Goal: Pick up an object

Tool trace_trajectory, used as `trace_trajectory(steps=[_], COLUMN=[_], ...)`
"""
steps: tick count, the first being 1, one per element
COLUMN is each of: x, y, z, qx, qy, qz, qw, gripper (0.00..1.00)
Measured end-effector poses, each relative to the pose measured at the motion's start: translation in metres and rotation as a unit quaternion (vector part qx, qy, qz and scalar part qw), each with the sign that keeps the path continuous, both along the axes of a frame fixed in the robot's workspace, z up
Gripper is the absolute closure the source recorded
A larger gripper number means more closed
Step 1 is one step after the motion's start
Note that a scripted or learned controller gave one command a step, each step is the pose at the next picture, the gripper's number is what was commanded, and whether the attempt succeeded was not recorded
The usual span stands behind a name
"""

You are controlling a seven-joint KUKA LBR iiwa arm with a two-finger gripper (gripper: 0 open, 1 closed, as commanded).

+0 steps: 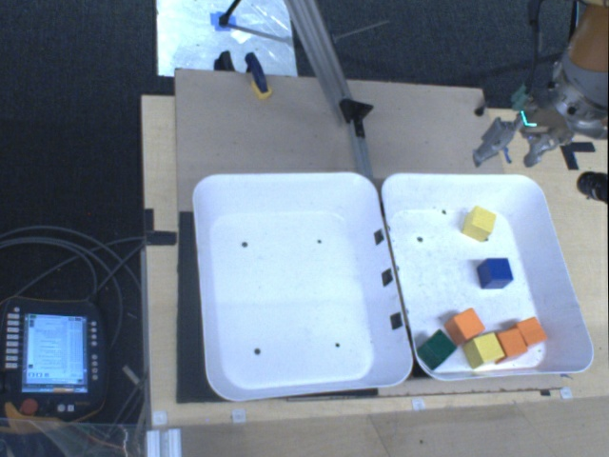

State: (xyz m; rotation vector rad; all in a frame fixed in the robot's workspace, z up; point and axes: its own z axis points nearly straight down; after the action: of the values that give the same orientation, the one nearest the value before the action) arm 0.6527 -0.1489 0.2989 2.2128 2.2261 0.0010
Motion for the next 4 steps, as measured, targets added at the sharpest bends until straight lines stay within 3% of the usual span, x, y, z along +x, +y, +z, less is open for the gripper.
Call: trace_trajectory(steps=[1, 3, 4], x=[-0.003, -0.008, -0.005], y=[0.000, 0.005, 0.005], z=[-0.041, -0.164, -0.148], qx=[0.0003, 0.0009, 0.0002], qy=[0.001, 0.003, -0.002], qz=[-0.001, -0.002, -0.001], qw=[1.0000, 1.0000, 1.0000], gripper=[0.00, 0.00, 1.00])
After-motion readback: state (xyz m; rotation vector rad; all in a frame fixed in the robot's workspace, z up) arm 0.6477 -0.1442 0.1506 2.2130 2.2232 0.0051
